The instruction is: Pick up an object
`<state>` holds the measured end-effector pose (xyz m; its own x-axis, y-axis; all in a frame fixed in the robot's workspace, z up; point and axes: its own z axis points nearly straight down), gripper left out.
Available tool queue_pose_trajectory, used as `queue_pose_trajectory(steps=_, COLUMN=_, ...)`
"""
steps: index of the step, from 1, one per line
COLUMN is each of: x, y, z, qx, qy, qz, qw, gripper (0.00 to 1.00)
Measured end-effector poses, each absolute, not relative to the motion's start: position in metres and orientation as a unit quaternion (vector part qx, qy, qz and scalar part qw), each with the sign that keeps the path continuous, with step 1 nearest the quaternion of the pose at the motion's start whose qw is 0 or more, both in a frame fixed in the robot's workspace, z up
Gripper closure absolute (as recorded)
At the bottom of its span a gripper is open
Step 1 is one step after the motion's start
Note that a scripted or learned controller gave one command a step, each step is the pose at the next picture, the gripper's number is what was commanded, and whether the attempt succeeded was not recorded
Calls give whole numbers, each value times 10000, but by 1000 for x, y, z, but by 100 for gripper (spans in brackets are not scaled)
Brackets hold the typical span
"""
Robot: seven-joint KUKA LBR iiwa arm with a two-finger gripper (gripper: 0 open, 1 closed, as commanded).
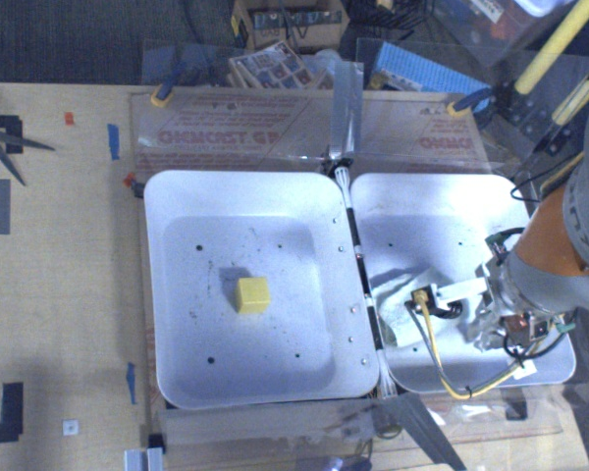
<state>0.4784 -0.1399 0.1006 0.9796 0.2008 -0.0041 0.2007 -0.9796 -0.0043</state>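
One arm [555, 248] enters from the right edge, its orange band above the wrist sitting over the right-hand rim of the right bin [422, 192]. The wrist points down and toward the left. The gripper [488, 330] is low over the front half of the right bin's floor, nearer its right wall than the central divide. Whether the gripper is open or closed cannot be told from this angle, and no object is seen in its grasp.

One yellow cube [253, 294] lies on the floor of the left bin [177, 196], roughly central and apart from all four walls. It is well apart from the gripper. The adjoining rims of the two bins stand between cube and gripper. Both bins rest on a pale bench [59, 263].
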Motion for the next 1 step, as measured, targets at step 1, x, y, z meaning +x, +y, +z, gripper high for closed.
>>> queue_pose_trajectory(steps=1, x=490, y=-116, z=187, qx=-9948, qy=-1021, qz=11, qw=7, gripper=100)
